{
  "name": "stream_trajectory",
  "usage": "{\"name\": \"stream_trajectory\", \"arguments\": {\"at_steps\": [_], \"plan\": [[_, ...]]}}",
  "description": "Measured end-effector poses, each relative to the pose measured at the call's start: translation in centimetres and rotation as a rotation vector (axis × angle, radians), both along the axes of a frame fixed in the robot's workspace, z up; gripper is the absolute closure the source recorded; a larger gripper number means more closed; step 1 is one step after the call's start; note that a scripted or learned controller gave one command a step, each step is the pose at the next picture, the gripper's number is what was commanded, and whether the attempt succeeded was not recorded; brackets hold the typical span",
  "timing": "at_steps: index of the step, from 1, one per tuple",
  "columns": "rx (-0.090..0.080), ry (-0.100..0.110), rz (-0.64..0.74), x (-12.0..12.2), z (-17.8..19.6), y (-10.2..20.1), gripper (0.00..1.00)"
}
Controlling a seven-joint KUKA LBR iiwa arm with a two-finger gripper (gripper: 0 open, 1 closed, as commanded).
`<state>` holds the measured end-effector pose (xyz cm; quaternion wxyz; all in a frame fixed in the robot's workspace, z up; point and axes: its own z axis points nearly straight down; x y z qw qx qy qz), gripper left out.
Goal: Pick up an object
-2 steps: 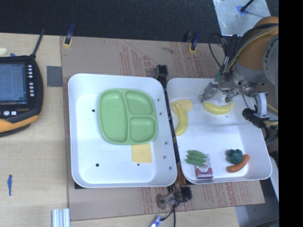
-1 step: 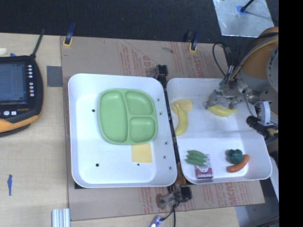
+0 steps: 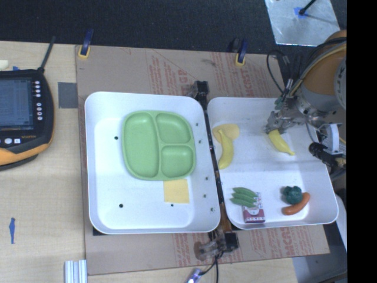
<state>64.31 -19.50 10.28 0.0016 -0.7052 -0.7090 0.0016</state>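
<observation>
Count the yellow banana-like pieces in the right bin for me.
2. One large banana lies at the right bin's left edge by the divider; a smaller banana lies farther right, just beneath the pincer. None appears hidden.

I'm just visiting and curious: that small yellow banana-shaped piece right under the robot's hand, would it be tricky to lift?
Probably a little. The small yellow piece looks smooth and curved, so it may slip or swivel between the fingers of the hand. It looks like a light plastic toy, likely stiff rather than floppy. Lying flat in the right bin, it seems unlikely to roll.
</observation>
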Motion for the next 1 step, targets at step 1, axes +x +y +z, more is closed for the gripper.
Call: {"name": "stream_trajectory", "arguments": {"at_steps": [1], "plan": [[0.000, -0.003, 0.000, 1.38, 4.62, 8.34, 1.00]]}}
